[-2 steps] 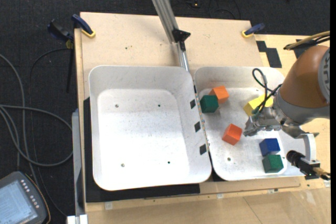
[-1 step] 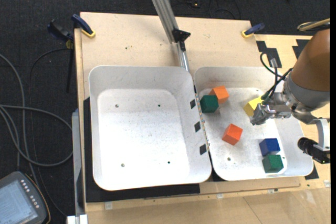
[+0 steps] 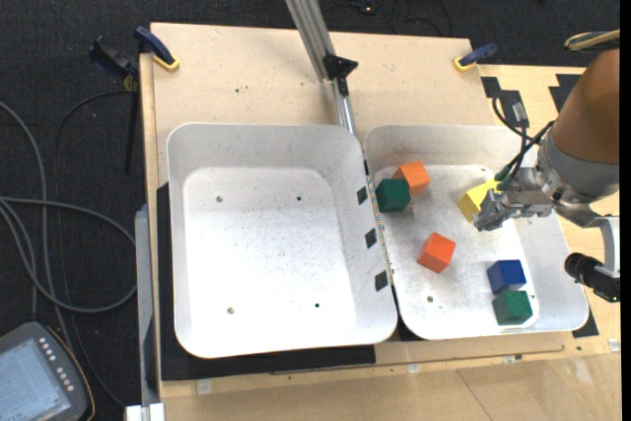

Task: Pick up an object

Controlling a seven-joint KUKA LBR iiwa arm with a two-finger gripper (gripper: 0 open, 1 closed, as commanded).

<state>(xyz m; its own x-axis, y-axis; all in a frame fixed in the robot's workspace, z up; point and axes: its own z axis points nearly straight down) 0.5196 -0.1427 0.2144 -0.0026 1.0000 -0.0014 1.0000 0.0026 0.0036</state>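
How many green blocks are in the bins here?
2, both in the right bin: one green block near the divider beside an orange block, another at the front corner below a blue block. The arm could hide more.

The arm (image 3: pixel 590 138) has a rounded orange band above a grey wrist section. Dark cables loop alongside it. Its gripper (image 3: pixel 490 215) is metallic grey, apparently with dark fittings, though detail blurs.

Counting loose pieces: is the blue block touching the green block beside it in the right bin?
Touching. The camera view shows the blue block pressed against the green block, no gap between them.
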